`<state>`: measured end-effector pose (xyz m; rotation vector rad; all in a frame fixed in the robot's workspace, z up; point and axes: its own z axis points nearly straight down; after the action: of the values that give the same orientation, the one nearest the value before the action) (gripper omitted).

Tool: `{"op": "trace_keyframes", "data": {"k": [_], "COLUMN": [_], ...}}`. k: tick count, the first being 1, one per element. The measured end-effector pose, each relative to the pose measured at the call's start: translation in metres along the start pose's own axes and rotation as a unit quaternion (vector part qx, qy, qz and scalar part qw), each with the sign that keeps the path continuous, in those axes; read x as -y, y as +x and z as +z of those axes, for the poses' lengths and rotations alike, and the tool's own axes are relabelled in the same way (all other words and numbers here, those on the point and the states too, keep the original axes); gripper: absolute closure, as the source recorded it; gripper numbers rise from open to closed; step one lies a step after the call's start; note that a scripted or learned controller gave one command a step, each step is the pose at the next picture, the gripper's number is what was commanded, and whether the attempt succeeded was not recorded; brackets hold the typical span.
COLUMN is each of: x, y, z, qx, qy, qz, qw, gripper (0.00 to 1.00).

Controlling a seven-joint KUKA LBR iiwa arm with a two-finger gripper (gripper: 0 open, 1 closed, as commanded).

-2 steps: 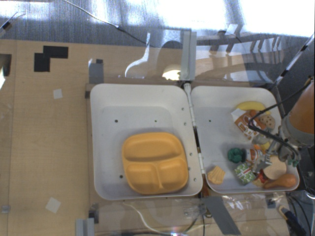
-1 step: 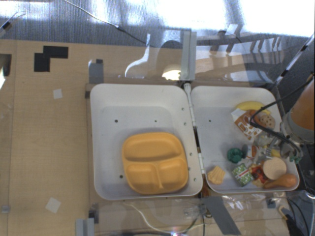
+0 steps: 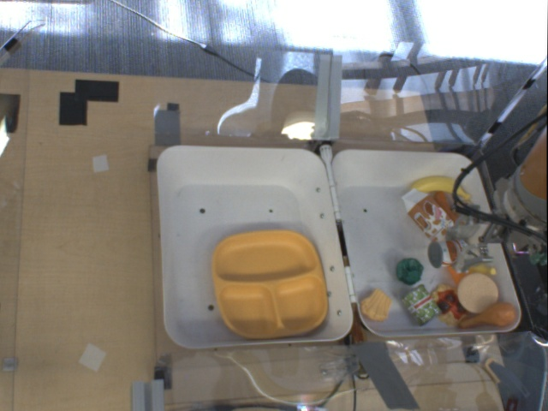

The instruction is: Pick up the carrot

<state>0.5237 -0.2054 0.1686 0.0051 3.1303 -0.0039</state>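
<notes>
The carrot (image 3: 491, 317) is an orange-brown tapered piece lying along the front wall of the right bin (image 3: 368, 187), at its near right corner. It touches a round beige disc (image 3: 477, 293) just behind it. My gripper (image 3: 455, 247) reaches in from the right and hangs over the right half of that bin, above the cluster of toy foods. It is behind and to the left of the carrot, well apart from it. Dark cables and metal parts hide its tip.
Also in the right bin are a banana (image 3: 435, 184), a brown packet (image 3: 431, 217), a dark green piece (image 3: 409, 271), a small green carton (image 3: 419, 304) and a yellow cracker-like piece (image 3: 376, 304). A yellow divided tray (image 3: 269, 282) lies in the left bin (image 3: 184, 229).
</notes>
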Motion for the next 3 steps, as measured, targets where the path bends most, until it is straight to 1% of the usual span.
{"op": "trace_keyframes", "data": {"k": [1, 2, 3], "x": [0.001, -0.022, 0.001], "y": [-0.003, -0.038, -0.009], "z": [-0.153, -0.131, -0.076], "qx": [0.002, 0.000, -0.002], "qy": [0.001, -0.002, -0.003], "qz": [-0.181, -0.381, -0.552], "qw": [0.9836, 0.9244, 0.8339], "gripper": [1.00, 1.00, 1.00]}}
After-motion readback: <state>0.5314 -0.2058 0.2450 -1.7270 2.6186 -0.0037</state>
